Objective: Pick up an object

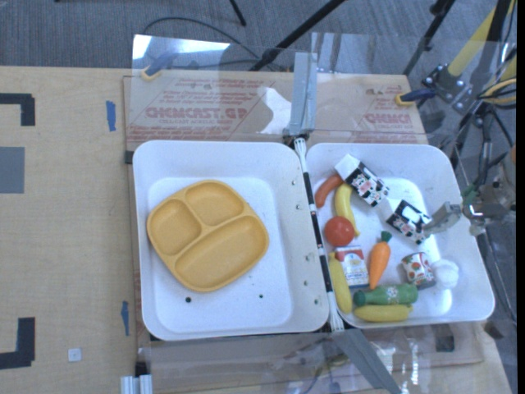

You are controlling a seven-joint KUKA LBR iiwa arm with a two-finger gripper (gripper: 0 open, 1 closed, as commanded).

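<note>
Beside the milk carton (408, 218), gripper (447, 217) indistinct.

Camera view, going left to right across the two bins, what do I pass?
Yellow divided plate → tomato → carrot → black-and-white carton → gripper at the right bin's edge.

The left white bin (156, 167) has open floor along its top, bottom and right margins, around the yellow three-compartment plastic plate (207, 234) at its centre-left. In the right white bin (447, 164), toys crowd the left and lower parts: a red tomato (340, 231), an orange carrot (379, 258) and two black-and-white cartons (362, 182), leaving bare floor at upper right.
</note>
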